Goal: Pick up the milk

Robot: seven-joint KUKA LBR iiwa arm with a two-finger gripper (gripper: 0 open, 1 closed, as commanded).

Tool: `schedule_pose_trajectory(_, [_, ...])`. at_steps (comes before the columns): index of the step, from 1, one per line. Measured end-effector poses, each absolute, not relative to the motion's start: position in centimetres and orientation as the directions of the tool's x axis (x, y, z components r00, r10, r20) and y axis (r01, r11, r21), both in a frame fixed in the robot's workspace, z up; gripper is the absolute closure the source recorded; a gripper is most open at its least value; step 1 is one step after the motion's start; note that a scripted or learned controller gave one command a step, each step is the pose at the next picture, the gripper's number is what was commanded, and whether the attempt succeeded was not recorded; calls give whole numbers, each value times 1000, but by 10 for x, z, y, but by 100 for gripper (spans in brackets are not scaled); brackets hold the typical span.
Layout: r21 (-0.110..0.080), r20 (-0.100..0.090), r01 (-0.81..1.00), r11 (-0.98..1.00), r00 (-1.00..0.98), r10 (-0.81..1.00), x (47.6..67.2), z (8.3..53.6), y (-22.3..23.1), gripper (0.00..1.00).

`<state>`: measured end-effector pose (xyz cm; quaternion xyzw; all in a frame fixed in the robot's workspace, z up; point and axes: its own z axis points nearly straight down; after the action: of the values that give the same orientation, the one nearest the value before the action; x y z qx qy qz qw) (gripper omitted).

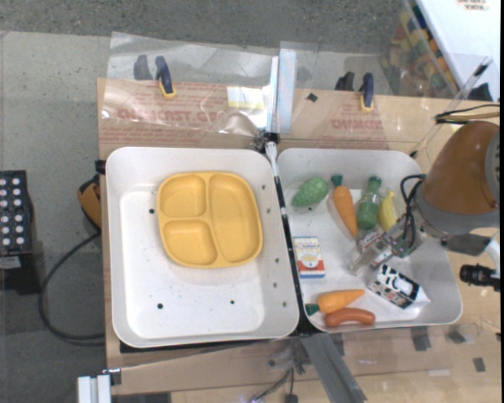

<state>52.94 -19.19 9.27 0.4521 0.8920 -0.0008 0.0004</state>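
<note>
the counter (193,116) carries two white bins side by side. the left bin (134,292) holds a yellow divided plate (210,219), which lies in its upper half.

the right bin (441,309) holds the small things. the milk (309,256), a little white carton with red and blue print, lies flat near the bin's left wall, at about 9 o'clock from the bin's middle. a green vegetable (311,192) lies at 12 o'clock from the milk. a long carrot (345,209) lies slanted at about 1 o'clock from the milk, and just beside it at 3 o'clock stand a green bottle (368,206) and a yellow piece (388,211). at 5 o'clock from the milk lie a second carrot (339,299) and, touching it below, a red sausage (349,316). a black and white packet (396,287) lies at 4 o'clock from the milk.

the arm (462,179) reaches in from 3 o'clock. the fingers (371,254) are low over the bin's middle, apart from the milk, at its 3 o'clock side. they are too blurred to tell how far they are open, and i cannot tell if they hold anything.
</note>
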Motion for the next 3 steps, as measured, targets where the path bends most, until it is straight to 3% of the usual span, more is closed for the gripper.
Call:
schedule_pose_trajectory(1, [3,-1,808,589,-589,808,530,102,-192,100])
schedule_pose_trajectory(2, [-2,-2,958,286,-286,958,548,199,-158,100])
schedule_pose_trajectory(3, [-2,-3,958,285,-285,958,548,199,-158,0])
